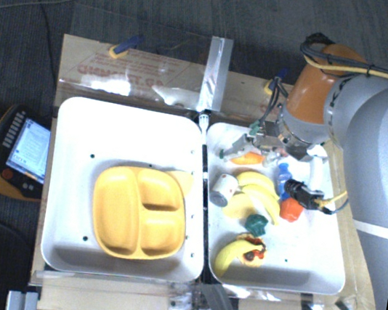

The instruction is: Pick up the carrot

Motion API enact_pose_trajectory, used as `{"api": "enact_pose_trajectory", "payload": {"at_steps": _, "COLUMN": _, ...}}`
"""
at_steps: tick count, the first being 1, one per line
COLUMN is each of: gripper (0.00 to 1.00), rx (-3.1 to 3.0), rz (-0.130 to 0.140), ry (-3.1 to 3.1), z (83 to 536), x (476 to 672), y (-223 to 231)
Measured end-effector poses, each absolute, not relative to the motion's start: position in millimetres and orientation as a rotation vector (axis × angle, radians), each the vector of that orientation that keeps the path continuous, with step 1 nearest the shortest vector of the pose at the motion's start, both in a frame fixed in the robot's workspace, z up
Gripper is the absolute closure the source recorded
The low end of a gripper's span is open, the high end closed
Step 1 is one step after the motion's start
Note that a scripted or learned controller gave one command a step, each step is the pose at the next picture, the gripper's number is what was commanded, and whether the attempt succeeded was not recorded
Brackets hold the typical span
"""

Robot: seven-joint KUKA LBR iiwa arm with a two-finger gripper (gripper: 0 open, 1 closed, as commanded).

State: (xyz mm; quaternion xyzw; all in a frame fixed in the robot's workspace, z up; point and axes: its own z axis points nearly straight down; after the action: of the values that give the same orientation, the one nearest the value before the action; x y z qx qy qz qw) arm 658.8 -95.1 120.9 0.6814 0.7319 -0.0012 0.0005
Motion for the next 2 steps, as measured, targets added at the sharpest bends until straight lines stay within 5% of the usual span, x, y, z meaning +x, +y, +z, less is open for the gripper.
{"api": "enact_pose_trajectory", "payload": {"at_steps": 1, "gripper": 0.00, "rx": 2.063, "rz": -0.021, "ry": 2.379, "z": 92.8, "x": 666.9, "y": -106.4}}
{"api": "enact_pose_trajectory", "payload": {"at_steps": 2, "gripper": 1.00, "rx": 2.071, "rz": -0.033, "ry": 2.385, "z": 94.8, "x": 663.1, "y": -105.6}}
